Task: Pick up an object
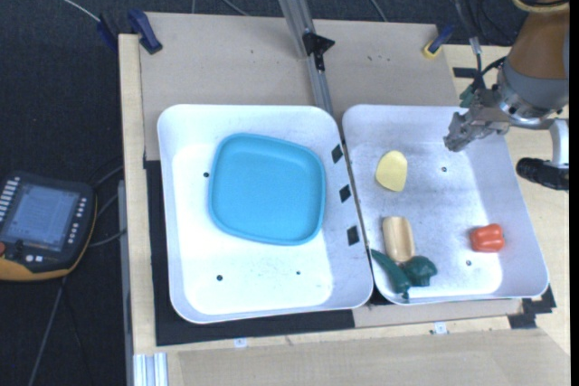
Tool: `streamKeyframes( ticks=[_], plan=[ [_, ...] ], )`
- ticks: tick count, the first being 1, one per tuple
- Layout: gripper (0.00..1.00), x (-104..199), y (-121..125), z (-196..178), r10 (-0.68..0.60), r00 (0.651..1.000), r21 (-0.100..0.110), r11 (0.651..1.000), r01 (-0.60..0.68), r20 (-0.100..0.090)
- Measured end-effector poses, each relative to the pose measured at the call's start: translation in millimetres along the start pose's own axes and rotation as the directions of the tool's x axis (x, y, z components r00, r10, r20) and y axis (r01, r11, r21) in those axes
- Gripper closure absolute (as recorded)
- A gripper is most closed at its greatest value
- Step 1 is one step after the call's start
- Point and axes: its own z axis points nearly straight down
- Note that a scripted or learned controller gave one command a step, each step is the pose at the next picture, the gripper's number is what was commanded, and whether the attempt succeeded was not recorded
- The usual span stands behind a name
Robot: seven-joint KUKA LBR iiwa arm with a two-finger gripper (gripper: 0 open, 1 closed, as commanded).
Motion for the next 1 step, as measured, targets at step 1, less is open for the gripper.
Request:
streamKeyframes(
  ticks=[1],
  plan=[
    [1.00,8.3,4.9,-58.8,-0.001,1.000,-0.001,1.000,0.001,0.000]
  ],
)
